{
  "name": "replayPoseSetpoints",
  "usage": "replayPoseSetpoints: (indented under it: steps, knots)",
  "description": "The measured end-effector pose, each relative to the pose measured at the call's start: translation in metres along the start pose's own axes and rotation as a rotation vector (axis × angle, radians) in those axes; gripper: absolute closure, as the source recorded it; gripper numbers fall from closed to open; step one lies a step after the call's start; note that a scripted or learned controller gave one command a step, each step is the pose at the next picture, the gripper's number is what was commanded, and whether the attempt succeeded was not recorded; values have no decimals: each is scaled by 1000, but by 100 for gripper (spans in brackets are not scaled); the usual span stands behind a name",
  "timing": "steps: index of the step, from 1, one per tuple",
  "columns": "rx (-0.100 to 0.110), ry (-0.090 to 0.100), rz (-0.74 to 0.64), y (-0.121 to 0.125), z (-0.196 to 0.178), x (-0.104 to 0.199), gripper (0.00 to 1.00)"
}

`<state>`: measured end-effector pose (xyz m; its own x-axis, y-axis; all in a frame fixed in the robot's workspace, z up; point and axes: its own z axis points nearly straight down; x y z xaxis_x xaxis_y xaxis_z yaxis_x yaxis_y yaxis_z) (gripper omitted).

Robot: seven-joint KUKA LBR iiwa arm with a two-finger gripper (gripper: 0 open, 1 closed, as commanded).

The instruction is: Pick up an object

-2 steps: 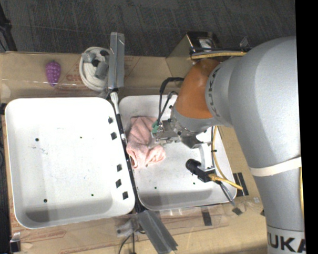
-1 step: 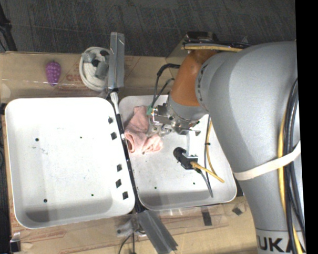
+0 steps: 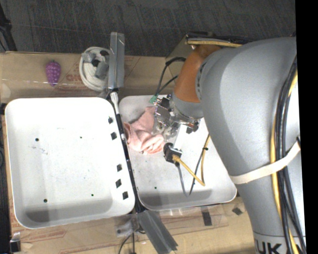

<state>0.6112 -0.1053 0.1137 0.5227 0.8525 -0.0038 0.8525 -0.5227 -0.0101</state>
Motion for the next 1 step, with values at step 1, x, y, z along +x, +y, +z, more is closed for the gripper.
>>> replayPoseSetpoints:
  steps: [1]
  knots:
    - [-3,-1,-321,-10,-75,87,100]
